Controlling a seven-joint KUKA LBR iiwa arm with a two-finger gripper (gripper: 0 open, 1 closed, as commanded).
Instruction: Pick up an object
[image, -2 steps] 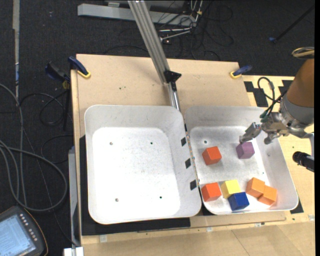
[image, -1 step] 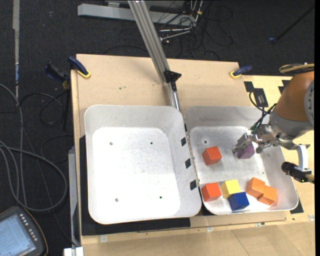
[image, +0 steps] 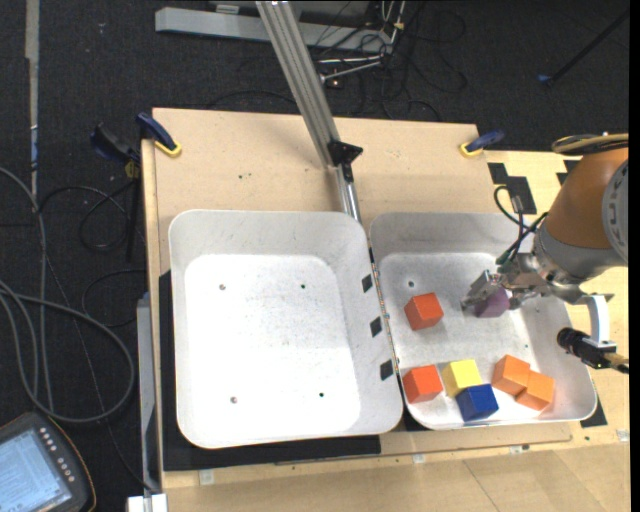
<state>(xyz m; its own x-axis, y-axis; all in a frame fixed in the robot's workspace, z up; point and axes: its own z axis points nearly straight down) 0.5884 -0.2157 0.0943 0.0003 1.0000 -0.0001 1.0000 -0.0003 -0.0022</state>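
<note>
Purple is the colour at the business end: a small purple piece lies in the right bin, right at the tip of the tool, which is low over the bin floor. Piece and tool touch or overlap, but the fingers blur into it, so I cannot tell whether the tool is spread, pressed together or pinching the piece.

Judging by this, the approach is made and the grasp is either being tried or just about to be. The lift is left: the piece looks to sit on or very near the floor, so nothing counts as picked up.

Other candidates sit apart in the same bin: an orange cube to the left, and along the near wall a second orange cube, a yellow cube, a blue cube and an orange pair. The left bin rests beside it on the desk.

The arm is cut off at the right edge, and the purple piece's shape is too small to make out.
</note>
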